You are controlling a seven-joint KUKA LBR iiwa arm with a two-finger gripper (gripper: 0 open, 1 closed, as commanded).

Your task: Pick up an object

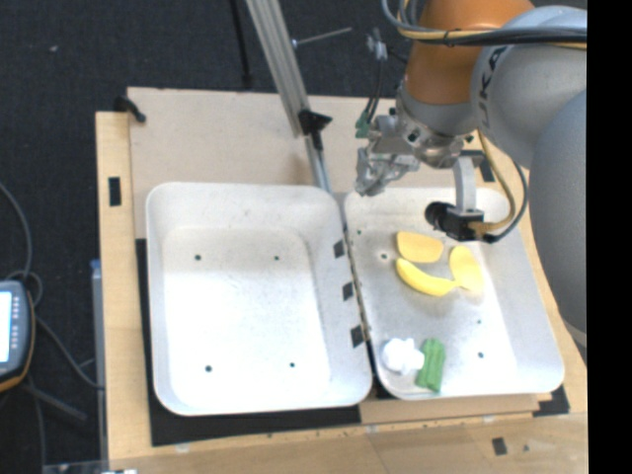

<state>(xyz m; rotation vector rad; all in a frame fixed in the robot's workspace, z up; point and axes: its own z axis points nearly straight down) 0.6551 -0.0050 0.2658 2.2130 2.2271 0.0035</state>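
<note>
Camera view, starting at the gripper: poised over the far inner corner of the right-hand bin, close to the seam between the two bins. Cannot tell whether open or closed from this slant; carries nothing that can be made out. Probably parked high and off to the corner so as to leave the bin's contents unobstructed before a descent, though that is only a reading of the pose. Just nearer the camera than the gripper and a little toward the arm's side: three yellow pieces, curved like fruit slices, bunched together and partly touching, lying flat on the bin floor. Likely the easiest targets, being closest, yet crowded enough to make a clean pinch on one awkward. Between gripper and slices, a black fitting on a cable, apparently part of the arm. Farther still, by the bin's near rim: a small white object touching a green block, tucked against the wall and so harder to straddle. Beyond the seam, away from the arm: the left-hand bin. Behind the gripper, rising from the counter, a slanted metal post.
</note>
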